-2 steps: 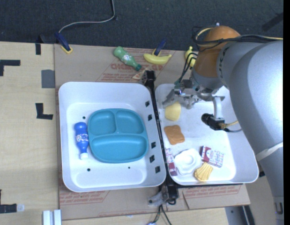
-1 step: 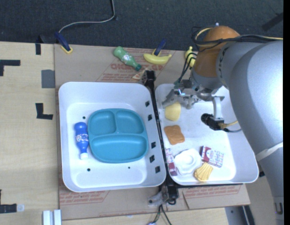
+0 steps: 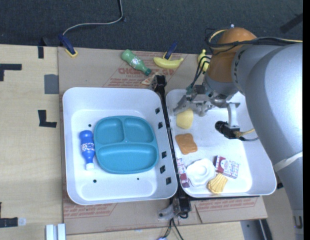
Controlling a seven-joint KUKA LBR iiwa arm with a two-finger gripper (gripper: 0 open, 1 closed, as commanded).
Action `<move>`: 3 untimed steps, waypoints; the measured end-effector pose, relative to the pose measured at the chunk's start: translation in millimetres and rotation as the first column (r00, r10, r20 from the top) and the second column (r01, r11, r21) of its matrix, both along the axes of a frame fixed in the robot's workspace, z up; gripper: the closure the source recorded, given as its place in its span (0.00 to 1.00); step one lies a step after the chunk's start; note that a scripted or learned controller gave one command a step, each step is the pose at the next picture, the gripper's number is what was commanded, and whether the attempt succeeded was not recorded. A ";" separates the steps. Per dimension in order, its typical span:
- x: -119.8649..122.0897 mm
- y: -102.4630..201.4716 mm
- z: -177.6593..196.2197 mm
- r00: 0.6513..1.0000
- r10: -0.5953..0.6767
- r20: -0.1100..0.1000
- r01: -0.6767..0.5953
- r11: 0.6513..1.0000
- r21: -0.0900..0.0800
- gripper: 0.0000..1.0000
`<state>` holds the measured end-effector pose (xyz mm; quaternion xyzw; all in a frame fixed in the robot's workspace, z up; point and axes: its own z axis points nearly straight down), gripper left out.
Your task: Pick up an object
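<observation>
- Camera view shows the grey arm (image 3: pixel 275 99) reaching in from the right, its orange band (image 3: pixel 226 54) above the wrist, with the claw (image 3: pixel 195 100) low over the right bin (image 3: pixel 255 176) near that bin's far left corner.
- Whether the claw is apart or together cannot be told; its metal parts blur into the white bin floor.
- Just below the claw, touching or nearly touching its tip, lies a pale yellow rounded toy food (image 3: pixel 184 119).
- Further below it sits a tan toast-like piece (image 3: pixel 186 143).
- Well below the claw, at the bin's near edge, are a white cup-like object (image 3: pixel 200 172), a small red and white carton (image 3: pixel 227 166) and a yellow ridged piece (image 3: pixel 218 184).
- To the claw's right a black fitting with a cable (image 3: pixel 229 129) hangs beside the arm.
- Left of the claw, across the divider, the left bin (image 3: pixel 77 101) holds a blue divided plate (image 3: pixel 126 144) and a blue and white bottle (image 3: pixel 86 149) just beside it.
- Beyond the bins, up and left of the claw, a green bottle (image 3: pixel 135 62) and a banana (image 3: pixel 168 62) lie on the table (image 3: pixel 24 134).
</observation>
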<state>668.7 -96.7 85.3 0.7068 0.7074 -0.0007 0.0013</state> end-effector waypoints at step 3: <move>0.1 1.3 10.0 1.000 0.000 0.000 0.000 1.000 -0.001 1.00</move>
